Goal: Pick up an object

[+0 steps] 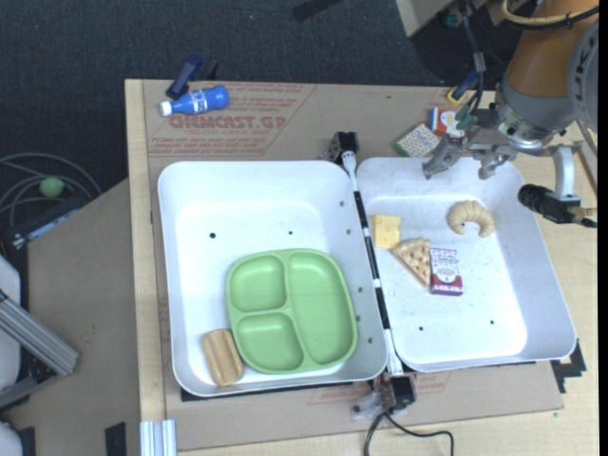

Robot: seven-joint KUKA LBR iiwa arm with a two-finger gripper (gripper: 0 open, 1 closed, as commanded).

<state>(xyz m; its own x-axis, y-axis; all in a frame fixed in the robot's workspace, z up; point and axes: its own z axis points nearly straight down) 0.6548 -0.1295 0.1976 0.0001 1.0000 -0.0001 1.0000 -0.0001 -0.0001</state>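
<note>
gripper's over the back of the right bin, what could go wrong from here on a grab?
1. The gripper hangs near the right bin back rim, so a straight descent may hit the wall rather than the croissant.
2. The pizza slice, cheese wedge and small red carton lie close together; a grab may nudge a neighbour.

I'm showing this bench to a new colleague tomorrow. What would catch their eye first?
Likely the green divided plate in the left bin, with a tan bread slice at its lower left. Next, the gripper open above the right bin's far edge, just beyond a croissant.
</note>
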